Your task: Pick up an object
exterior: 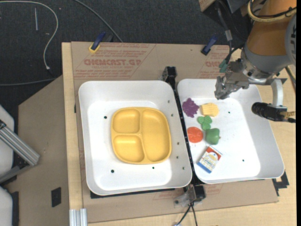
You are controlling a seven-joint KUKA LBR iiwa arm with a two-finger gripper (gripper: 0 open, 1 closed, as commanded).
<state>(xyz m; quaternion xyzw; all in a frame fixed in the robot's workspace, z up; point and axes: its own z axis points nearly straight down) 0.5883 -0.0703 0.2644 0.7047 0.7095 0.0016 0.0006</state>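
From above the bench, 2 shallow white bins sit side by side on a brown cardboard sheet. The left bin [94, 126] carries a yellow plate [141, 135] with 3 compartments, lying flat near its middle.

The right bin [254, 154] holds the small things, all gathered toward its left half. A purple grape toy [190, 107] lies nearest the divider, and just beside it on the right is a yellow corn piece [209, 109]. Below those, a small green piece [205, 122] sits touching or nearly touching a larger green pepper toy [213, 135], with a red tomato toy [195, 134] just to the left of the pepper. Further down, apart from that cluster, a small white carton [209, 160] with red and blue print lies tilted.

The arm comes in from the upper right, its orange band above the grey wrist. The gripper [223, 94] hangs over the upper part of the right bin, just above and to the right of the corn piece, and nothing sits between its tips. Whether the pincer is wide or narrow I cannot tell from here; the tip is a dark blur.

A blue clamp [98, 42] grips the cardboard's far edge.
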